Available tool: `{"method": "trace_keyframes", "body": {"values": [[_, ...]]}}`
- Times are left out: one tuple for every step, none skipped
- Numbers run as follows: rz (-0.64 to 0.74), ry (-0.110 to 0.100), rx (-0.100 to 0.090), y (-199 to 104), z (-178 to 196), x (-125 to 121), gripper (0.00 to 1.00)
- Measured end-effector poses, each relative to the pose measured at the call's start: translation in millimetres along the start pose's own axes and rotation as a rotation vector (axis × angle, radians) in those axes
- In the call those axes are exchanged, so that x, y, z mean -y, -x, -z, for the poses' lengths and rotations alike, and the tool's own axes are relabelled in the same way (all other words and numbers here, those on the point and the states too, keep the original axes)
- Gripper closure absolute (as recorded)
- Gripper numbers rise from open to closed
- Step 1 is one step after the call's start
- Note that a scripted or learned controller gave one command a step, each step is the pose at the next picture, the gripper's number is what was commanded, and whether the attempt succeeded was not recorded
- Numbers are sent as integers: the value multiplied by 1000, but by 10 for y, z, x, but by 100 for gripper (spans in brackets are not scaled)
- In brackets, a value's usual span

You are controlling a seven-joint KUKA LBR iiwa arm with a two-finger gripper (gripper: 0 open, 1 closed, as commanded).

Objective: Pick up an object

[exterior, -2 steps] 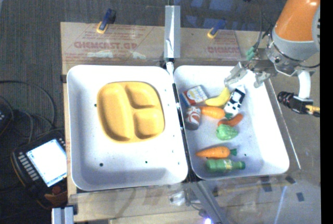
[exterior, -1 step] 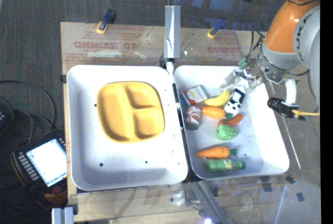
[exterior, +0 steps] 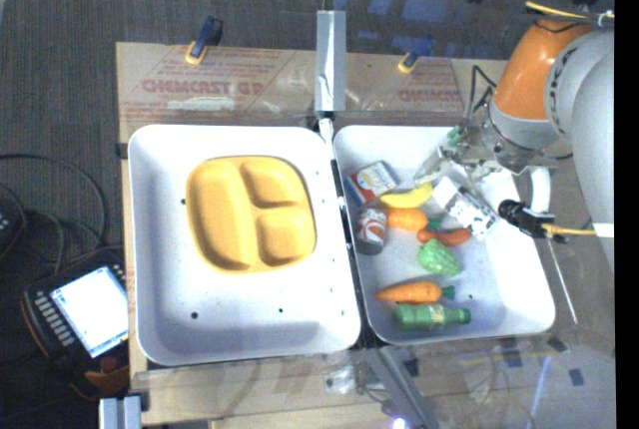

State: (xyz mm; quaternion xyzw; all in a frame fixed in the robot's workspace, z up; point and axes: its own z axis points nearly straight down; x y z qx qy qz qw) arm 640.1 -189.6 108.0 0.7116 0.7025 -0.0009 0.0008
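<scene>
My gripper (exterior: 461, 190) hangs low over the upper middle of the right bin (exterior: 529, 302), coming in from the right under the arm's orange band. Just left of it lies a yellow banana (exterior: 407, 197), with a small red and white carton (exterior: 374, 179) beyond that. Below the banana are a small orange carrot (exterior: 407, 218) and a red and white can (exterior: 370, 228). A red-orange vegetable (exterior: 447, 237) lies right under the gripper, touching or nearly touching it. Further down sit a green leafy piece (exterior: 438, 259), a larger carrot (exterior: 409, 292) and a green bottle (exterior: 431, 316).
The left bin (exterior: 160, 307) holds a yellow compartment tray (exterior: 253, 212). A grey post (exterior: 329, 68) stands at the back between the bins. A cable runs from the wrist across the right bin's right rim. A tablet (exterior: 88, 309) lies on the floor at the left.
</scene>
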Motion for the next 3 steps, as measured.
{"method": "trace_keyframes", "body": {"values": [[-144, 13, 0, -688, -166, 470, 0], [-144, 15, -3, -699, -67, 458, 100], [19, -1, -3, -1038, 1228, 782, 100]]}}
